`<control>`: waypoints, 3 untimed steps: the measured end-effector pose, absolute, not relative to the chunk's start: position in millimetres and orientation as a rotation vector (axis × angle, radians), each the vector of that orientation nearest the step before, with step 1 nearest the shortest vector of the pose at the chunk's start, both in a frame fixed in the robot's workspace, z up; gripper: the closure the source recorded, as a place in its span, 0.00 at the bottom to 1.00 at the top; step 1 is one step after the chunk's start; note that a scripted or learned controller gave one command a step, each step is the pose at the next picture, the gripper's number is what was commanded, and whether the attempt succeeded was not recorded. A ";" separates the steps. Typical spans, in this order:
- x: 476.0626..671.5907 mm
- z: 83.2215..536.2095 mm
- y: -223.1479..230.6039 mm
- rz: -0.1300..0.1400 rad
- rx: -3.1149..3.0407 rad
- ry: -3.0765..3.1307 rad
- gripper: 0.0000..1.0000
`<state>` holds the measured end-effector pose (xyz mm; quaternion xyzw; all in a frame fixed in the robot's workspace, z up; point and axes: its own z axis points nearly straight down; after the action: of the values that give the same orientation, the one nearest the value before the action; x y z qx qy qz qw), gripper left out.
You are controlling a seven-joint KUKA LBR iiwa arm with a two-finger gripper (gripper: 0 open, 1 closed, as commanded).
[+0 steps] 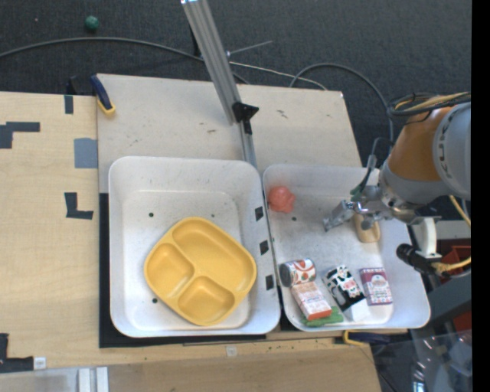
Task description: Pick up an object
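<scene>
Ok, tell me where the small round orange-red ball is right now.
The small round orange-red ball lies in the right-hand shallow white bin, in its upper left corner by the wall shared with the left bin, apart from the gripper to its right.

Yellow divided tray (200, 269) in left white bin (122, 230), green ball (92, 23) on floor

Floor's dark grey carpet (321, 38), with thin cables (306, 75) snaking across it up top and a tiny green ball (92, 22) near the top left corner. The bench (176, 122) is pale, scuffed board; a light wood panel (38, 230) with grey tape marks sits on the left. Lighting looks even, maybe overhead.
</scene>
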<state>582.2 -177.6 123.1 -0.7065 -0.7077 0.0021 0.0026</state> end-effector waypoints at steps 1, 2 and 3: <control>583.4 136.2 -177.6 0.002 -2.217 -2.222 1.00; 586.6 191.6 -187.3 -0.002 -2.223 -2.225 1.00; 596.2 251.3 -187.9 -0.004 -2.223 -2.228 1.00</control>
<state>596.2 -187.9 251.3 -0.7064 -0.7078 -0.0013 -0.0029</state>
